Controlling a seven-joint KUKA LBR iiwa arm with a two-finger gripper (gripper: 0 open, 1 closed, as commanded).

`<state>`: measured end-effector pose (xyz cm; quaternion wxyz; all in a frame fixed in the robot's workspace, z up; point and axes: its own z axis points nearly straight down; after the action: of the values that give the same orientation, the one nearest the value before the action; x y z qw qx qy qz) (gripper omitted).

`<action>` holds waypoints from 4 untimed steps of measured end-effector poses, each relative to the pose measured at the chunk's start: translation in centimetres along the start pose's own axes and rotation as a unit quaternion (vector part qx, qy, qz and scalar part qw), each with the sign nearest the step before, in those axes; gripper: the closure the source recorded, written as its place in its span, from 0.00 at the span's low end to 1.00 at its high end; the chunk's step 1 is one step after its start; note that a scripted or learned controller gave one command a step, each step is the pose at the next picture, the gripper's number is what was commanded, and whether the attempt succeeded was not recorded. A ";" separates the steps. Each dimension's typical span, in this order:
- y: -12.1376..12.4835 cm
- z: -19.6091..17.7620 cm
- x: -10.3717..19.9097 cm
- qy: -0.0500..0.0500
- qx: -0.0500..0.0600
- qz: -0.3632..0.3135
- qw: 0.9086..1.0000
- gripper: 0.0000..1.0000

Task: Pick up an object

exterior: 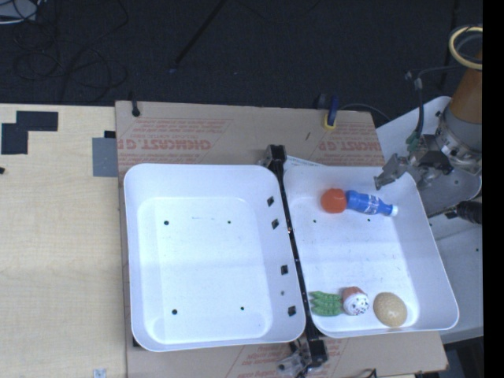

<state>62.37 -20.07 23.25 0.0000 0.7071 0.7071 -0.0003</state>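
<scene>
Camera view had my gripper (409, 166) hanging over the right bin's (441, 290) far rim, fingers spread with nothing between them, just beside the blue bottle (368, 204) (looked light, stiff, slick plastic), so I'd have pinched its middle.

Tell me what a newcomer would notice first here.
Probably the orange ball touching a blue plastic bottle at the far end of the right white bin. Next, three small things along its near wall: a green toy, a red-and-white speckled ball and a tan egg-shaped object.
</scene>
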 end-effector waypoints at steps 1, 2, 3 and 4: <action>0.0 -1.0 0.0 0.000 0.000 -0.001 1.000 1.00; -4.6 -6.3 -1.3 0.000 -0.001 0.000 1.000 1.00; -10.0 -12.4 -1.4 0.000 -0.001 0.002 1.000 1.00; -15.0 -15.8 -1.3 0.000 0.000 0.001 1.000 1.00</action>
<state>47.41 -21.40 39.02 -0.0002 0.7078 0.7064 -0.0004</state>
